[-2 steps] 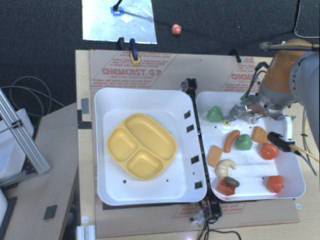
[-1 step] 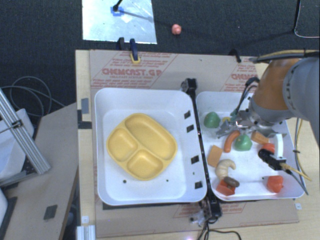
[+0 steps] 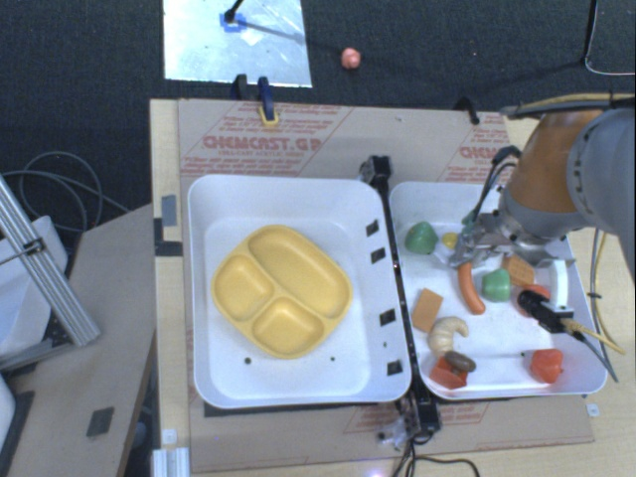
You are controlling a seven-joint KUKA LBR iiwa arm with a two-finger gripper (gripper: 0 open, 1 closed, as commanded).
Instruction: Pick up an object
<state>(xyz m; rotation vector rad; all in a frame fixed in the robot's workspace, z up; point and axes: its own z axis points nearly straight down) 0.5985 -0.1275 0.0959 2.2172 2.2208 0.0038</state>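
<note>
In right bin (image 3: pixel 581 371), hand (image 3: pixel 467 254) (mid-clutter), far wall near

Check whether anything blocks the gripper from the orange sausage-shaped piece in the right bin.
Nothing visible does. The gripper hangs at the upper end of the orange sausage-shaped piece; the green piece lies close on its right and the tan block lower left.

Robotics lab, bench (image 3: pixel 298 132) w/ bins (image 3: pixel 224 366), loose cables (image 3: pixel 60 182), dark carpet
</note>
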